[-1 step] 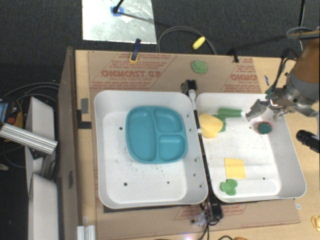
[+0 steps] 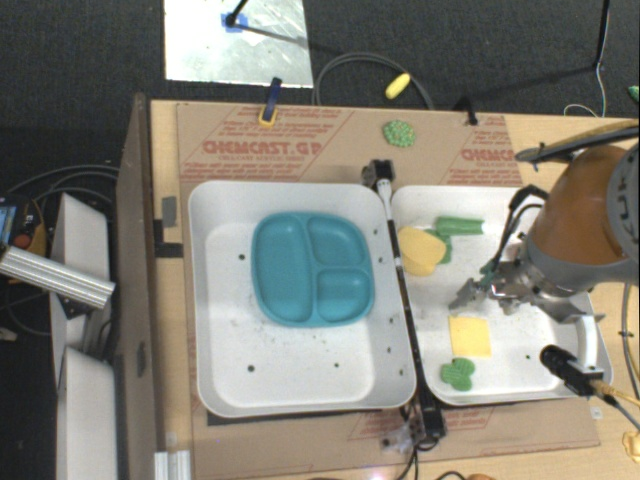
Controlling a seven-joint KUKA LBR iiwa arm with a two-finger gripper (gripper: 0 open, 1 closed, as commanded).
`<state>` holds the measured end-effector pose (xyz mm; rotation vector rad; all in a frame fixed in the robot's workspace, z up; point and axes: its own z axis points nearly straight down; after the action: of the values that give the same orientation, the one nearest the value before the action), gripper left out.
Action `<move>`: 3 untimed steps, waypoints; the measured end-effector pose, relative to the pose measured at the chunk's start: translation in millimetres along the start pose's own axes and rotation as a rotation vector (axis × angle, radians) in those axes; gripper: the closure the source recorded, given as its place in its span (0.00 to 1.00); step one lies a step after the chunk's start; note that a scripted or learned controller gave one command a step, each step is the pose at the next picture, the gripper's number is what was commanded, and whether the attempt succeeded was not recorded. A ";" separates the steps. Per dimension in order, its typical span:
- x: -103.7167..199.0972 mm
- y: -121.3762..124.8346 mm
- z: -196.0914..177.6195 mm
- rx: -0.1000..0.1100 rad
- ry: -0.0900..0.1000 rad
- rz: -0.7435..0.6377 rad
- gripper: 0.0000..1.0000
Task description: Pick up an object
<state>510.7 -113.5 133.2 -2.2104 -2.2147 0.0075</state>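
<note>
From my feed, the gripper point(image 2: 480, 290) hangs over the right bin point(image 2: 520, 383), its fingers spread apart with nothing between them. Just below it lies a flat yellow square point(image 2: 470, 335), and a small green broccoli piece point(image 2: 458, 372) sits just beside that square's lower edge. Up toward the bin's far side I see a yellow rounded piece point(image 2: 420, 251) touching a green block point(image 2: 458, 228). The left bin point(image 2: 225, 368) holds a teal divided plate point(image 2: 312, 269). A green round toy point(image 2: 399, 133) rests on the cardboard behind the bins.
</note>
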 end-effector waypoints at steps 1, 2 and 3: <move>-1.7 -24.5 51.6 -0.011 -0.005 0.002 0.00; -6.8 69.3 46.4 -0.023 -0.008 -0.006 0.00; 1.2 145.2 44.9 -0.016 -0.008 -0.007 0.00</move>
<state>655.3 -111.7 86.6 -2.2139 -2.2347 -0.0014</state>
